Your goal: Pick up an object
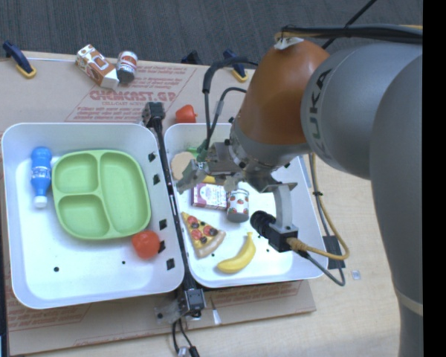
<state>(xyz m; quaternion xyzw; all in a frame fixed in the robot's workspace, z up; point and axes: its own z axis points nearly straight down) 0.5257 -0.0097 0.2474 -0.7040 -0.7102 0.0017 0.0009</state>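
We see the arm point(342, 103) hide much of the right bin point(312, 270); its jaws are masked, their spread unreadable, above the carton point(209, 196) beside the pizza point(202, 233) and banana point(238, 256).

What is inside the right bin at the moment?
In the right bin: a pizza slice, a banana, a small red carton and a little can. The arm covers the bin's far part, so anything there is hidden.
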